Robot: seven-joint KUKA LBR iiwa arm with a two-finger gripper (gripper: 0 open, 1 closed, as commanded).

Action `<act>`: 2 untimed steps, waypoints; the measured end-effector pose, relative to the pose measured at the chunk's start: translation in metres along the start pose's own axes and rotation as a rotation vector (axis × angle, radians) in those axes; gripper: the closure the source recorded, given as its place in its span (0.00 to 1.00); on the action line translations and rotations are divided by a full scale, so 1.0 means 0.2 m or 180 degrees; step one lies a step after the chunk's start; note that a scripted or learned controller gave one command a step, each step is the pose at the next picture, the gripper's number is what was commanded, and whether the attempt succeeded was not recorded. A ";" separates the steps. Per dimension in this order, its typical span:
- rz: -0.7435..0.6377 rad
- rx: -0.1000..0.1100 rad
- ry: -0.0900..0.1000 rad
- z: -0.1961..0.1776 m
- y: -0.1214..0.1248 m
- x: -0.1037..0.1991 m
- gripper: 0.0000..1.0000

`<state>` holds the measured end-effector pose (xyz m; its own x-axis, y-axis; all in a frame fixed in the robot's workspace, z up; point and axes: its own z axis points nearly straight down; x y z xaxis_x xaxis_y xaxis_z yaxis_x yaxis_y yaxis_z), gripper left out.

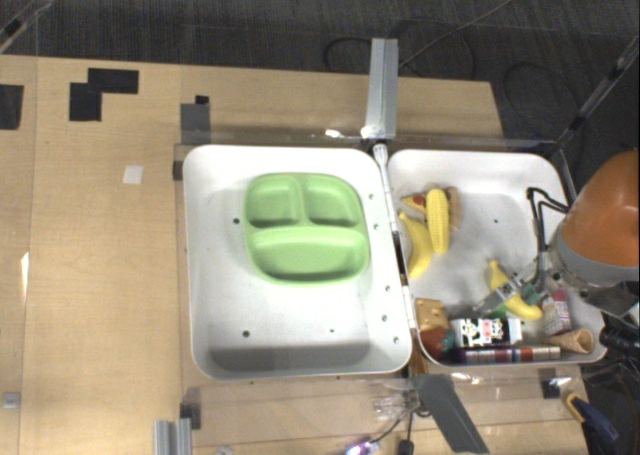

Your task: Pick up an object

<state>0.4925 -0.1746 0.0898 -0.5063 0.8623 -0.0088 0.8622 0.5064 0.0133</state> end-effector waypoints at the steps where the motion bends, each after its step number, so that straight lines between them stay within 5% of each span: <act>1: 0.0005 -0.0001 0.0013 -0.04 0.01 0.00 1.00; 2: -0.0034 0.0041 0.0031 -0.48 0.41 0.07 1.00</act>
<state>0.5540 -0.1207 0.1858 -0.5156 0.8568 0.0008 0.8568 0.5156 0.0005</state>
